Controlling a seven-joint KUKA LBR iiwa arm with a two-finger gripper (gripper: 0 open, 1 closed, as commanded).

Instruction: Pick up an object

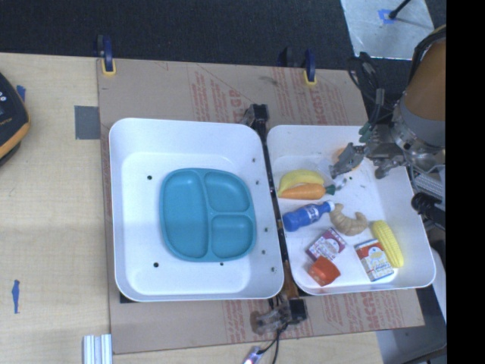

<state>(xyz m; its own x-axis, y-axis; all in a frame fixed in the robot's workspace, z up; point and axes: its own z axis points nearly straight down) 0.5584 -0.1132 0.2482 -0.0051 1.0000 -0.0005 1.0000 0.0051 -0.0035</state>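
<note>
Camera view puts the gripper (347,163), fingers spread and holding nothing, just right of the banana (301,178) and carrot (302,192) (right bin (418,275)); closing there may pinch both or neither.

Grey arm (424,139) — orange band, dark claw (347,160)

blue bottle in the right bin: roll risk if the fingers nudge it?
Probably. The blue bottle lies on its side and looks round, so a nudge could roll it. The carrot and croissant lie close and may stop it. It looks small, likely light.
</note>
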